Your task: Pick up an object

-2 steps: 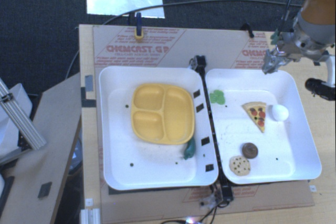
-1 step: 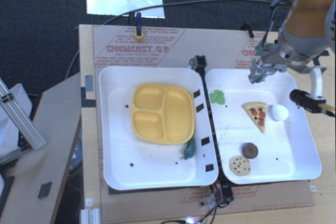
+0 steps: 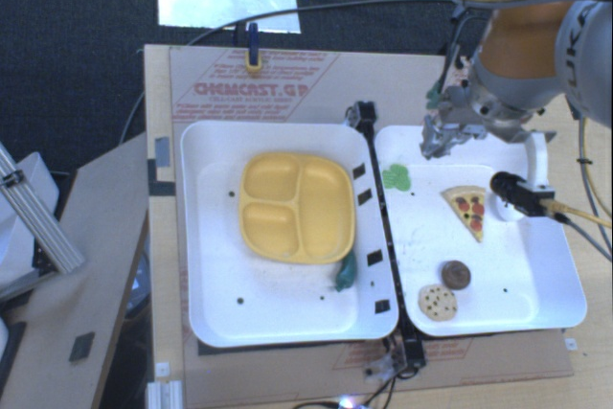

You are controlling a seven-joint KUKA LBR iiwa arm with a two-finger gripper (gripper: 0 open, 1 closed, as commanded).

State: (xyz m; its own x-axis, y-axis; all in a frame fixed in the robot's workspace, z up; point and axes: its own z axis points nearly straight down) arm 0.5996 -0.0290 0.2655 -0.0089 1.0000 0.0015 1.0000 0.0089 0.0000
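Your end effector [image 3: 439, 145] hangs over the far edge of the right bin [image 3: 551, 302], and you cannot tell how it is set. Just below and left of it lies the green piece [image 3: 396, 175], the pizza slice [image 3: 467, 207] sits below to its right, and the two cookies [image 3: 447, 289] lie well nearer you.

end effector [image 3: 439, 142] fingers too small to tell.

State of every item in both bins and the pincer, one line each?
Yellow tray: flat, left bin.
Teal piece: beside tray's edge.
Green piece: right bin, lying loose.
Pizza slice: flat.
Brown cookie: flat.
Chip cookie: flat.
Pincer: above right bin, holding nothing visible.
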